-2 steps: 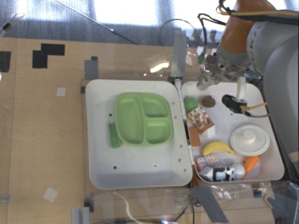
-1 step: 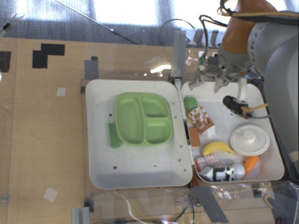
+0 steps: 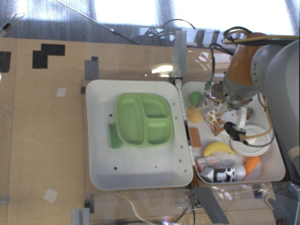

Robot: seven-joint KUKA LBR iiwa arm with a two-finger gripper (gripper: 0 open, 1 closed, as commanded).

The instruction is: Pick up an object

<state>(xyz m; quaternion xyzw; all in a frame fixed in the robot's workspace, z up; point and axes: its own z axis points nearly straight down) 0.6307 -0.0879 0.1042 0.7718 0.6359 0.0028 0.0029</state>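
Observation:
The right bin [image 3: 277, 168] holds a jumble of items. Among them are a green round piece [image 3: 196, 97], a yellow lump [image 3: 193, 114], an orange-and-white carton [image 3: 215, 121], a banana [image 3: 218, 148], a white bowl [image 3: 252, 143], a carrot [image 3: 252, 164], a red-and-white can [image 3: 210, 161] and a black-and-white bottle [image 3: 228, 174]. My gripper [image 3: 219, 100] hangs low over the far part of this bin, just above the carton and right of the green piece. The wrist body hides its tips.
The left bin [image 3: 101, 163] carries a green divided plate [image 3: 143, 118] and a green stick [image 3: 114, 135] beside it. A brown flat tile [image 3: 195, 137] lies by the wall between the bins. Cables trail behind the right bin.

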